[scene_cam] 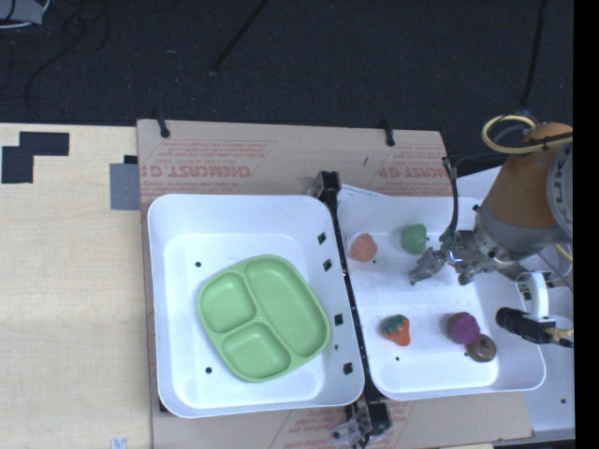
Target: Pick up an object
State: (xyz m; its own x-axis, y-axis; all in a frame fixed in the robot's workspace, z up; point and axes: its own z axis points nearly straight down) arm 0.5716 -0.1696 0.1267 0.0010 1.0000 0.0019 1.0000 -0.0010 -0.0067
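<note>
**Hovering over the right bin, nothing in my grip**

Starting nearest the camera, the front of my right bin (524, 382) holds three small things: a brown ring-shaped piece like a toy doughnut (482, 349) at the front right, a purple toy (461, 325) touching it just behind, and an orange-red toy with a green top, perhaps a strawberry (398, 329), well to their left. In the left bin (168, 251) lies a green divided plate (264, 317) with three compartments, turned at a slant.

Further back, my gripper (432, 265) sits low over the middle of the right bin, reaching in from the right side. My fingers (421, 270) stand apart and point left, with bare white bin floor between them; they clamp on nothing. A green toy (413, 238) sits just behind them, near but apart, and a pinkish-orange round toy (363, 247) lies further left, close to the divider between the bins.

Behind my wrist the orange band (519, 190) rises. Both bins rest on a cardboard sheet (281, 157) on the pale wooden surface (65, 288), and beyond it is dark floor (281, 45) with cables.
</note>
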